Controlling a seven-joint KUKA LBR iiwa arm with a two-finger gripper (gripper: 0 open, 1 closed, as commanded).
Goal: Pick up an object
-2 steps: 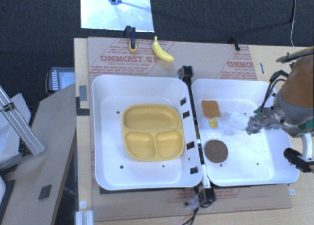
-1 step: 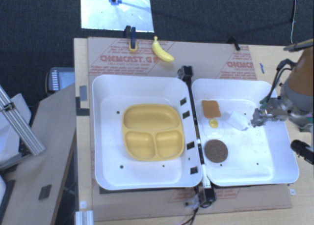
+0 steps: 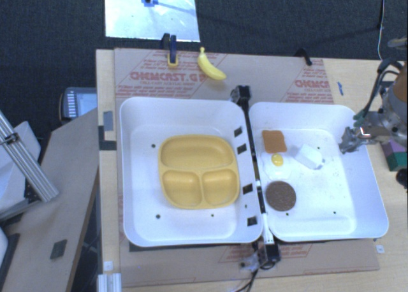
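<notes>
- The left bin point(image 3: 137, 157) holds a yellow divided tray point(image 3: 196, 171) near its middle.
- The right bin point(image 3: 357, 201), touching the left bin's side, holds a tan square piece point(image 3: 274, 140), a small yellow piece point(image 3: 277, 159), a white block point(image 3: 310, 156) and a brown round patty point(image 3: 280, 196).
- The gripper point(image 3: 349, 141) sits over the right bin's far right rim, beside the white block.
- A toy banana point(image 3: 210, 66) lies beyond the left bin.

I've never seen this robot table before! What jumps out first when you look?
The yellow divided tray in the middle of the left bin stands out most. Next comes the yellow banana lying on the board behind the bins, and the gripper at the right bin's far right edge.
</notes>
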